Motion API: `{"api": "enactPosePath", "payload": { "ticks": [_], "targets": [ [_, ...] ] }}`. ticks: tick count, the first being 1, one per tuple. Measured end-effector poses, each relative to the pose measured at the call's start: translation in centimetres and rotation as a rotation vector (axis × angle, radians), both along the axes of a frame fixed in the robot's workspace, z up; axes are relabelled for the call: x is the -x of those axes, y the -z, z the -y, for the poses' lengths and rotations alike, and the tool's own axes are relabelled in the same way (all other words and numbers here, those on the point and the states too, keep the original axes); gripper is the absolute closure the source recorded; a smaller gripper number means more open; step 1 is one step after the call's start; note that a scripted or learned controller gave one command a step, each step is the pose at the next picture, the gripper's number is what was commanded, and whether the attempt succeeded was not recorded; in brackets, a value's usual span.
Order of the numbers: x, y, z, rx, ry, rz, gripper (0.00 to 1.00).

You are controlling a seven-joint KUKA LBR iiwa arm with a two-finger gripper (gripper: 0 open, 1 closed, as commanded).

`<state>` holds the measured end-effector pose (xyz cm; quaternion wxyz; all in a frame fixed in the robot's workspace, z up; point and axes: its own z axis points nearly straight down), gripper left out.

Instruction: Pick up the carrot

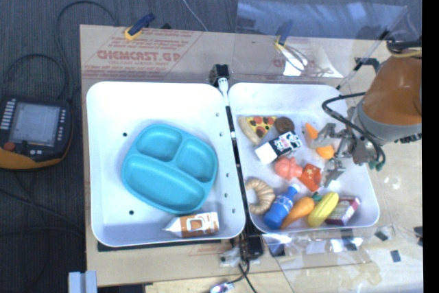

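Note:
The carrot is an orange tapered toy lying near the front of the right bin, between a blue bottle and a yellow banana. My gripper hangs over the right side of that bin, behind and to the right of the carrot and apart from it. Its fingers stand open. A small orange piece lies in the gap between them, and I cannot tell whether they touch it.
The right bin also holds a pizza slice, a black-and-white block, red and pink toys, a pretzel and an orange wedge. The left bin holds a blue divided plate and a small carton.

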<state>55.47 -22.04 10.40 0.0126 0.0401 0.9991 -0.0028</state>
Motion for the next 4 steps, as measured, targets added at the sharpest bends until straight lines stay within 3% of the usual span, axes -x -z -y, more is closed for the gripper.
{"api": "enactPosePath", "payload": {
  "ticks": [1,2,3,4],
  "targets": [
    [-0.2,-1.0,0.0,0.003,-0.001,0.004,1.00],
    [-0.1,-1.0,-0.1,0.002,-0.001,0.003,0.00],
    [-8.4,1.4,0.1,-0.007,0.151,-0.010,0.00],
    [-8.8,0.0,0.1,-0.002,0.149,0.002,1.00]
  ]
}}
